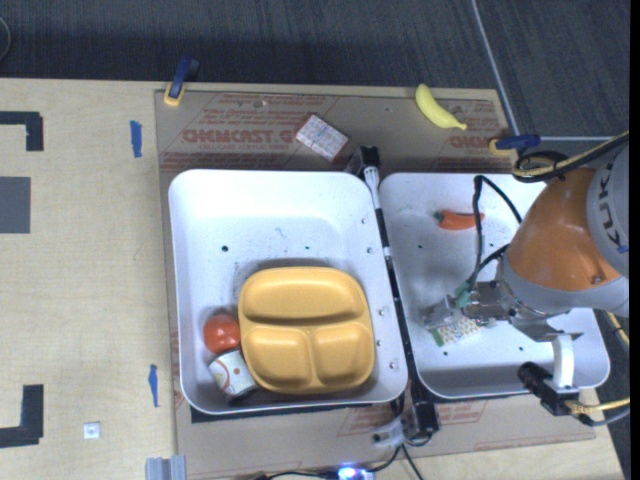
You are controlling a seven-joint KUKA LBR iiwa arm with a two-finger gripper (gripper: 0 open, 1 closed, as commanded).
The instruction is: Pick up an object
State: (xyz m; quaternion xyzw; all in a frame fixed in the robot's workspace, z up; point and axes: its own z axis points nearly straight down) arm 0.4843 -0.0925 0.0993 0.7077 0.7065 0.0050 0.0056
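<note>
Orange carrot [458, 221] lies on the floor of the right bin [420, 258], up and slightly right of the gripper [447, 320], well apart from it. Gripper sits low over the bin floor; grip state cannot be made out. Arm [560, 243] enters from the right, wrist bent down-left.

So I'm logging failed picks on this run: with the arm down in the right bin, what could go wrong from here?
The hand is low over small pale and green pieces that look flat and may slip out. The carrot lies apart, toward the far wall of the right bin, so this reach would probably miss it.
</note>
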